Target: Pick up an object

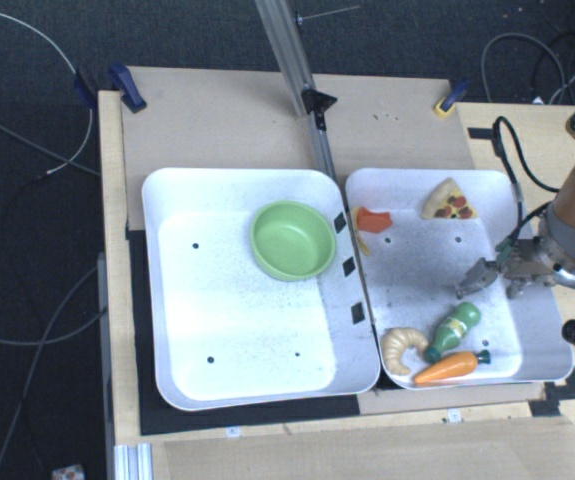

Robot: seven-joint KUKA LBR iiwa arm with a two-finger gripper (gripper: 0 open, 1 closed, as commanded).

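Observation:
The right bin holds several toy foods. A pizza slice lies at its back, and a small orange-red piece sits near its back left corner. A green bottle, a croissant and a carrot are bunched at the front edge. My gripper reaches in from the right and hangs over the bin's right half, just behind the green bottle. It is open, with nothing between the fingers.
A green bowl sits in the left bin near its back right. A metal pole slants down to the divide between the bins. Cables trail at the right of the bench.

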